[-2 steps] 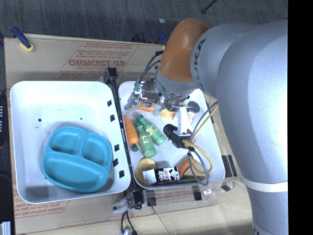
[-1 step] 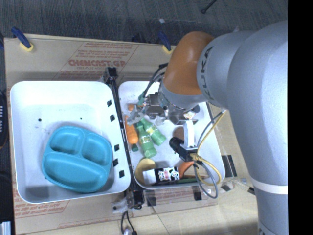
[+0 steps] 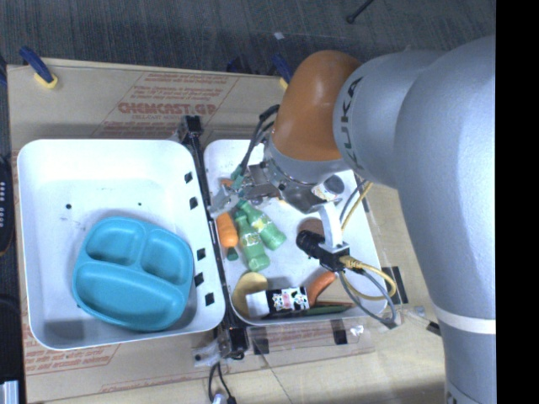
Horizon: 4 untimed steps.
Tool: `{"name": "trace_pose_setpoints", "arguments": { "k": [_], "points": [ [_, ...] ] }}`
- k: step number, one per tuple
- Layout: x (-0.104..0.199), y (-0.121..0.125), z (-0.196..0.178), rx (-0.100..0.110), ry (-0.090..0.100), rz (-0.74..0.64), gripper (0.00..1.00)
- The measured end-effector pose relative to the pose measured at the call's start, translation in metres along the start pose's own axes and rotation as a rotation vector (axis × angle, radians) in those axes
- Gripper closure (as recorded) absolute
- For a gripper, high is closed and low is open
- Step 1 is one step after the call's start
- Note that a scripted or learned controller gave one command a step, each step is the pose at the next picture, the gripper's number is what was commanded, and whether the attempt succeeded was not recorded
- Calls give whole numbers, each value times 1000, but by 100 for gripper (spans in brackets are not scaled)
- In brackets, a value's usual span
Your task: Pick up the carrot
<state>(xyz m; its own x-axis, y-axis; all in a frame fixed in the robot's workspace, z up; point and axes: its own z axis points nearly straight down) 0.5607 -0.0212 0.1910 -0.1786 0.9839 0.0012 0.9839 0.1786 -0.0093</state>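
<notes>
Orange tapered carrot (image 3: pixel 227 231) lies in the right white bin (image 3: pixel 370 242) against its left wall, long axis parallel to that wall. The claw (image 3: pixel 244 188) hangs just above-right of it; its grip state cannot be told.

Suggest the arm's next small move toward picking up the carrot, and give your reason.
Probably shift the tool slightly toward the left bin and lower it. The carrot lies against the right bin's left wall, beside the green pieces, and the tool sits just above it, not on it.
</notes>
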Motion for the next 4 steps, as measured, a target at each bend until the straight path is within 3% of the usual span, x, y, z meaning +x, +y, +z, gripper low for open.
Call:
{"name": "trace_pose_setpoints", "arguments": {
  "k": [1,2,3,4],
  "points": [
    [10,-17,0,1,0,12,0],
    [-30,42,-1,-4,-2,54,0],
    [3,4,0,0,0,-170,0],
    [-15,7,-1,-5,-4,-159,0]
  ]
}}
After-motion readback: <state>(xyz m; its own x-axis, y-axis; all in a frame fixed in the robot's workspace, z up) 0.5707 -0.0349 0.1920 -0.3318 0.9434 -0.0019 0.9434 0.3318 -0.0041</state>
